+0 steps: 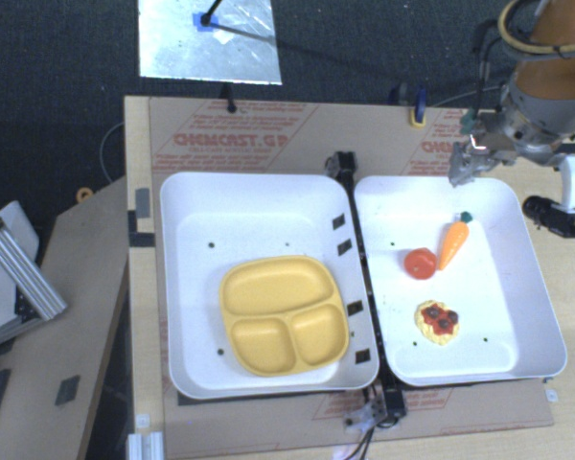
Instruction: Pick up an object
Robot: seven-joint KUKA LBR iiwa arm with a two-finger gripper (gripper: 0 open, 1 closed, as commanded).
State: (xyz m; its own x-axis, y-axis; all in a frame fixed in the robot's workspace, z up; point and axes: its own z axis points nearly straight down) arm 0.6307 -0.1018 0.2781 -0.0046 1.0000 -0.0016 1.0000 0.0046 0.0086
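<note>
The right bin [517,286] holds three toy foods: an orange carrot [454,241] with a green top, a red tomato [421,263] just left of it, and a small yellow plate of spaghetti [437,322] nearer the front. My gripper [463,169] hangs over the bin's far rim, above and behind the carrot, apart from all three. Nothing shows between its fingers.
The left bin [196,218] contains a yellow three-compartment tray [283,312]. A black clip strip runs between the bins [355,257]. The arm's grey body [546,103] fills the upper right corner. A metal sheet [209,27] lies beyond the bench.
</note>
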